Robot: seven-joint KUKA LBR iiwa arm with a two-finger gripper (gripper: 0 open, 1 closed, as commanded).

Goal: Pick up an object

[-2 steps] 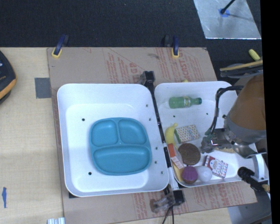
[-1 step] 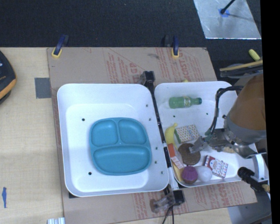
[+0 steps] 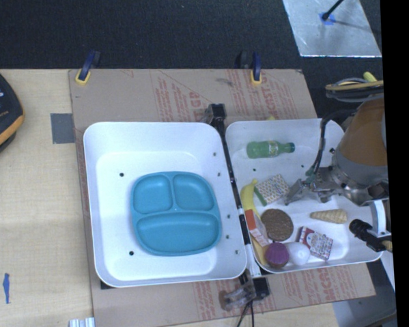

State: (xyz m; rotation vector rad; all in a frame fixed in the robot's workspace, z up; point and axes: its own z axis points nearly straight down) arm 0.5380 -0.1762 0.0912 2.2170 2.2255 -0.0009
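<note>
My gripper (image 3: 296, 191) hangs in the right bin (image 3: 285, 129), jaws open, holding nothing, just right of the patterned packet (image 3: 272, 188). Brown disc (image 3: 277, 224) sits below it. Best bet: descend square over the packet, clear of the banana (image 3: 248, 195).

Glossy white plastic bins (image 3: 162, 264) hold a smooth blue plastic tray (image 3: 174, 213), upon matt cardboard (image 3: 187, 95).

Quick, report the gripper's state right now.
Gripper: over the right bin, beside the patterned packet; it cannot be told whether it is open or closed, and nothing shows in its grasp.
</note>
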